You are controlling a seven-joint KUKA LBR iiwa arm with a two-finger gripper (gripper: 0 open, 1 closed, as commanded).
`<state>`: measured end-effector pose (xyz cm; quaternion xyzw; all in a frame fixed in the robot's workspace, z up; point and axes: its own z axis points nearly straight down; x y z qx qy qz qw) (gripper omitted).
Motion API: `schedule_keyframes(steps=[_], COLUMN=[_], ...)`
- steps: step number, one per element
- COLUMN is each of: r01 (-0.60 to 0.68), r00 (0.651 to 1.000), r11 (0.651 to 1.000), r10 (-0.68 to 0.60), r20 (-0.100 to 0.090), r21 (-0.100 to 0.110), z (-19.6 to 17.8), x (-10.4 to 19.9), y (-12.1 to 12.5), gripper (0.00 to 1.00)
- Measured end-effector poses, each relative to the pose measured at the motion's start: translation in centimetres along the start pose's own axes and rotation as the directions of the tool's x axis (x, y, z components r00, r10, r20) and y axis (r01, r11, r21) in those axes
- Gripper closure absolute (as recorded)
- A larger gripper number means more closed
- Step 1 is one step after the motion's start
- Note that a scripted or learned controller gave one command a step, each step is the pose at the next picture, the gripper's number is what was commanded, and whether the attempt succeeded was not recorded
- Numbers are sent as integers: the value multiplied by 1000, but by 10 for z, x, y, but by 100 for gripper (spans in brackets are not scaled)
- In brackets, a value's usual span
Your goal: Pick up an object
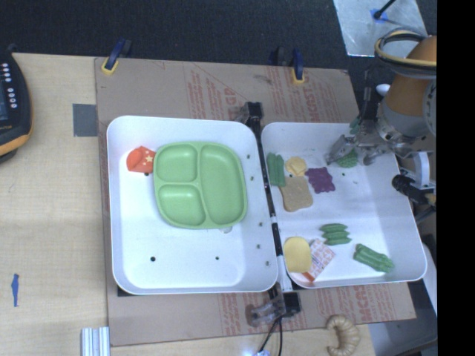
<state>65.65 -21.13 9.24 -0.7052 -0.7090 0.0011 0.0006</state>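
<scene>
A small green piece (347,161) lies at the far end of the right bin (393,221), right under the gripper (355,151), whose fingers are spread apart around it with the tips down at the bin floor; I cannot tell whether they touch it. The arm (404,99) comes in from the far right. Further left in the same bin lie a purple piece (320,179), a small yellow piece (295,166), a tan slab (297,196) and a long green strip (276,169) by the left wall. Nearer are a green pod (335,233), another green pod (373,258), a yellow piece (298,254) and a red and white packet (320,259). The left bin (133,265) holds a green divided plate (200,184) with a red piece (139,159) touching its left edge
</scene>
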Motion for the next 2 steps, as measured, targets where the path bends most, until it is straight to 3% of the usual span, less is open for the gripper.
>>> schedule_keyframes(steps=[2], r01=[0], r00=[1000], r11=[1000], r10=[0], r20=[0], r21=[0], z=[0], x=[0], y=[0], gripper=[0])
